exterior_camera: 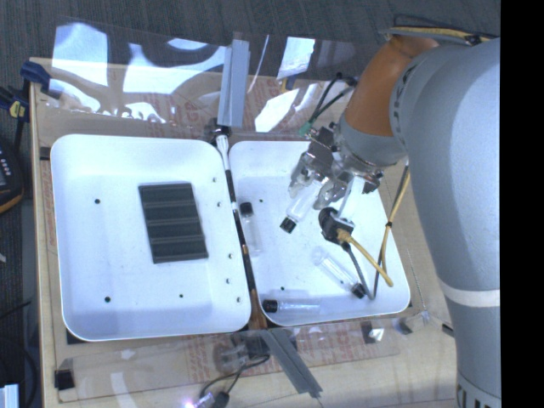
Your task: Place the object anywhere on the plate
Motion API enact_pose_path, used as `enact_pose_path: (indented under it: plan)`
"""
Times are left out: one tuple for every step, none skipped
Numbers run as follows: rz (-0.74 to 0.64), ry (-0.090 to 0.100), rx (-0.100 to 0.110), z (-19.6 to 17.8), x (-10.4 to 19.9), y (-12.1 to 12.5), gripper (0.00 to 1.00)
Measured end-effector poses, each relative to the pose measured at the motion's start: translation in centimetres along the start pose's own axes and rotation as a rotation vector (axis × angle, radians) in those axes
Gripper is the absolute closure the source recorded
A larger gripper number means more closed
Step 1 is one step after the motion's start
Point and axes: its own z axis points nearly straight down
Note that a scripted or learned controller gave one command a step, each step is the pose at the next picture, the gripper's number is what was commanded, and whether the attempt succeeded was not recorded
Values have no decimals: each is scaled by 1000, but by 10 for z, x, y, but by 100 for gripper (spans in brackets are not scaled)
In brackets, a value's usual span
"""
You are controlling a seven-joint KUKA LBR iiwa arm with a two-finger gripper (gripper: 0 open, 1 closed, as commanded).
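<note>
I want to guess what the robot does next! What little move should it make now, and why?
Probably lift the gripper a little. It sits right at a tilted clear vial in the right bin, while the dark plate lies in the left bin. Lifting would show whether the vial comes along.
</note>
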Motion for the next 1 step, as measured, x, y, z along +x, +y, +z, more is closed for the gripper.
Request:
enact_pose_path:
  plan:
    - [-337,-3,-3,26,29,-88,100]
